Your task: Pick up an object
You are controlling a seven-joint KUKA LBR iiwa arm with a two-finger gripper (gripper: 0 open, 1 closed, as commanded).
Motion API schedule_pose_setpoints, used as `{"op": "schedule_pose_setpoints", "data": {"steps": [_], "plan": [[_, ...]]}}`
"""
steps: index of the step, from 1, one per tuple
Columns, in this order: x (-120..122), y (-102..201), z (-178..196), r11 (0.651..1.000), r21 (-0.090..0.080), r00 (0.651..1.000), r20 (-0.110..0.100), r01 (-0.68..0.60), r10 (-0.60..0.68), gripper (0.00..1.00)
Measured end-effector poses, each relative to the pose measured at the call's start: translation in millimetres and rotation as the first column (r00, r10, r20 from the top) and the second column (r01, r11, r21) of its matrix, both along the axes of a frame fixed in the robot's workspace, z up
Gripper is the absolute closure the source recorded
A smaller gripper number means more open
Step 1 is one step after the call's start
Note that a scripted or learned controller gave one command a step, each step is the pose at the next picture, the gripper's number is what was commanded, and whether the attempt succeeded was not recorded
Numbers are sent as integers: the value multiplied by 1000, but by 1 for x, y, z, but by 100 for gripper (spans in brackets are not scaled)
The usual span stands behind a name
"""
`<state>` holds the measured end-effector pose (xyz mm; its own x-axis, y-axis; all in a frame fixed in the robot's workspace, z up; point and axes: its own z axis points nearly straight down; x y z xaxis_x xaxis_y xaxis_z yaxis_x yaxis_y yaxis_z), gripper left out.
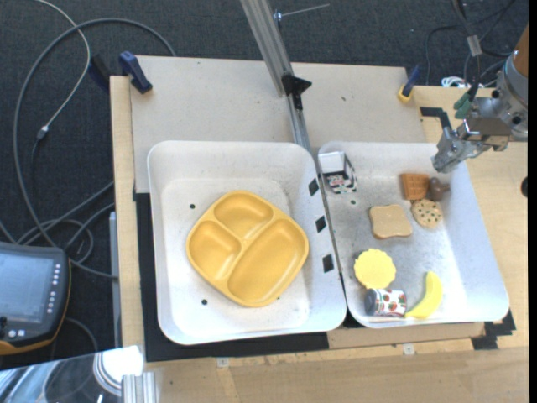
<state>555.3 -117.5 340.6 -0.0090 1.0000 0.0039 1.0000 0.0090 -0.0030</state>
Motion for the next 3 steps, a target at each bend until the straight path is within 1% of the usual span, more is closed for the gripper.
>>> {"op": "schedule_pose_setpoints", "data": {"steps": [1,2,3], "plan": [[61,61,-43,1000,-2,1000,2,1,-1,100],[67,28,-114,1000,-4,1000,-6,12,-12,100],[105,87,-88,1000,-2,1000,9,2,-2,100]]}}
